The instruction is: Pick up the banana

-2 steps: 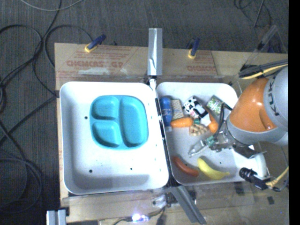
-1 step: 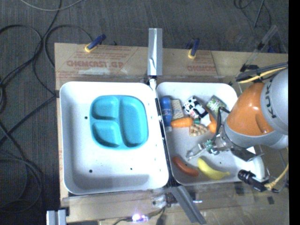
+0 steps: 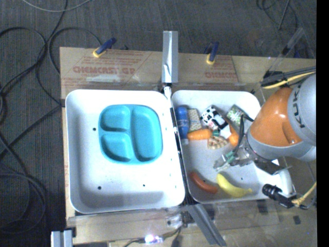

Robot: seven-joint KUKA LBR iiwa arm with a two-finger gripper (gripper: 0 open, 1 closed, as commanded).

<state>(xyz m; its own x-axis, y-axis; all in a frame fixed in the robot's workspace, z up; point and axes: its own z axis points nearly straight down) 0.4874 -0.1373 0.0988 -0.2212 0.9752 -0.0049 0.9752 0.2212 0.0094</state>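
**Bench inspection: banana lying in right bin, gripper poised beside it**

The left shallow white plastic bin (image 3: 82, 189) is bearing a turquoise three-compartment tray (image 3: 131, 133), sitting flat near the bin's middle. The right shallow white plastic bin (image 3: 203, 95) is standing just beside it, the two rims touching along the centre. Along that bin's left wall a blue cylindrical bottle (image 3: 182, 121) is lying lengthwise. Next to it an orange toy carrot (image 3: 199, 135) is resting, and a black-and-white cow figure (image 3: 213, 118) is sitting behind it. Toward the front, a red-brown sausage-shaped toy (image 3: 202, 182) is lying slantwise. The yellow curved banana (image 3: 232, 187) is lying just right of it, on the bin floor near the front wall. The two-finger gripper (image 3: 226, 161) is hovering just above the banana, fingers appearing spread and pinching nothing. The grey arm with the orange band (image 3: 275, 123) is reaching in from the right
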